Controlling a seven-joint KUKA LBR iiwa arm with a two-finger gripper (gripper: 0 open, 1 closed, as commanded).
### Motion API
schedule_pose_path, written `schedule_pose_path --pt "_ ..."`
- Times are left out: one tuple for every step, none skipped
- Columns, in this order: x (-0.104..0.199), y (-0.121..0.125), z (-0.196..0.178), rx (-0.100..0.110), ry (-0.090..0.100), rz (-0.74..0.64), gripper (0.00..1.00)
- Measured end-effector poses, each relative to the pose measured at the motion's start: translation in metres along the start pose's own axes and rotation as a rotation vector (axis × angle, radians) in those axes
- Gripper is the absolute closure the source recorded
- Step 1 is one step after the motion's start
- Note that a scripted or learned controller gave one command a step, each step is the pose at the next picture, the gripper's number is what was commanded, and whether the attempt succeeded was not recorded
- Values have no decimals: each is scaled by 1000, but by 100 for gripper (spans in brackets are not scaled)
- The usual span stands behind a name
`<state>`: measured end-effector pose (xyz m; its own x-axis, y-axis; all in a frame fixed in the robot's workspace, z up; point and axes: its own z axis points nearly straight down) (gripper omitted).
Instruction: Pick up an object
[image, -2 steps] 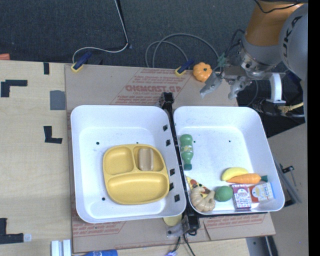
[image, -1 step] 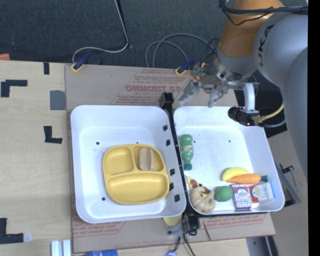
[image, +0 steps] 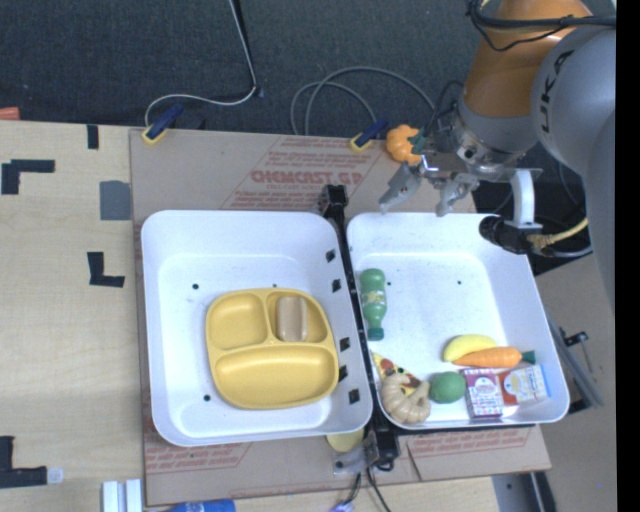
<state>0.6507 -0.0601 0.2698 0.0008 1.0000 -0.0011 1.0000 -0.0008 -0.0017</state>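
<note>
- The task names no particular object, so the candidates are the toys in the right bin (image: 515, 300): a green bottle (image: 372, 301) lying near the bin's left wall, and a cluster along the near edge made up of a banana (image: 468, 345), a carrot (image: 490, 358), a green ball (image: 447, 387), a small red-and-white carton (image: 483, 393), a second carton (image: 527, 381) and a pastry-like toy (image: 405, 397).
- The left bin (image: 165, 300) holds a yellow divided tray (image: 268, 370) with a brown piece (image: 291, 318) in its upper right compartment (also a possible pick, but farther from the arm).
- The gripper (image: 427, 196) hangs above the far rim of the right bin, fingers spread apart and with nothing between them.
- It stands well apart from every toy; the bottle is the nearest.
- The step in hand looks like the approach: no object has been reached or lifted yet.
- The next move would call for travelling toward the near side of the bin, centring over one toy, then descending with the fingers astride it.
- The bottle lies alone with bare floor around it, so it seems the easier target; the near cluster is packed closely (fingers could catch a neighbour).
</note>
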Motion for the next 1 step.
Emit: schedule_pose_path --pt "-63 -41 -28 -2 -1 4 0"
